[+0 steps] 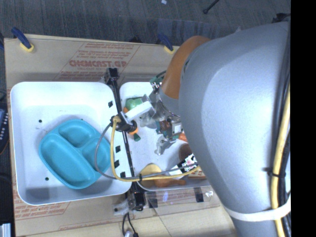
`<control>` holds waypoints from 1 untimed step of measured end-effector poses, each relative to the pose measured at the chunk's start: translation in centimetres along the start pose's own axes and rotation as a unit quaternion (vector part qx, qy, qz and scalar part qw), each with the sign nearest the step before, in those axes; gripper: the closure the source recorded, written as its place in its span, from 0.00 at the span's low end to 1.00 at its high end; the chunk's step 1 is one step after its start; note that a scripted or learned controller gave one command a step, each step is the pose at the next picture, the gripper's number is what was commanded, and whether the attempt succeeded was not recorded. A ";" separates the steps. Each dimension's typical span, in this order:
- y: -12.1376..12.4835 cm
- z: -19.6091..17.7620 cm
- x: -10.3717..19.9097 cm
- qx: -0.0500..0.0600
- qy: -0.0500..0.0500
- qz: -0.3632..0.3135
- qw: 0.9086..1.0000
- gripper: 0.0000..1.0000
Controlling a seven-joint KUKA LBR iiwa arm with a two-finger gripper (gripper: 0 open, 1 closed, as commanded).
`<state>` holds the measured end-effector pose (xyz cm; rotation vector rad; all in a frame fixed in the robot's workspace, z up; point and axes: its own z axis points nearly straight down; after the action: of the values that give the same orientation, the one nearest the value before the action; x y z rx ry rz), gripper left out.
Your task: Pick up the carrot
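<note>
Hovering low over the right bin [140, 89], the hand [165, 141] hangs near that bin's middle, under the arm's [237, 112] grey bulk; whether it is open or closed I cannot tell, and nothing can be seen held in it. An orange sliver [183, 138] just to its right, touching the arm's edge, is probably the carrot, though so little shows that I can't be sure, nor judge which way its long axis runs. If that is it, the coming move is a short shift toward the arm's side. A green item [133, 103] lies up-left of the hand, a yellowish one [150, 170] by the bin's near edge. The blue divided tray [74, 154] sits in the left bin [29, 132], well apart
</note>
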<state>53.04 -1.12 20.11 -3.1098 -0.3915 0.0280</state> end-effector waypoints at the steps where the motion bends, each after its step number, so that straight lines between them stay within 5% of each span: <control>1: -0.1 -1.2 0.1 0.004 -0.001 -0.006 1.000 1.00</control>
<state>53.13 -0.98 21.30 -3.1005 -0.4091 0.0334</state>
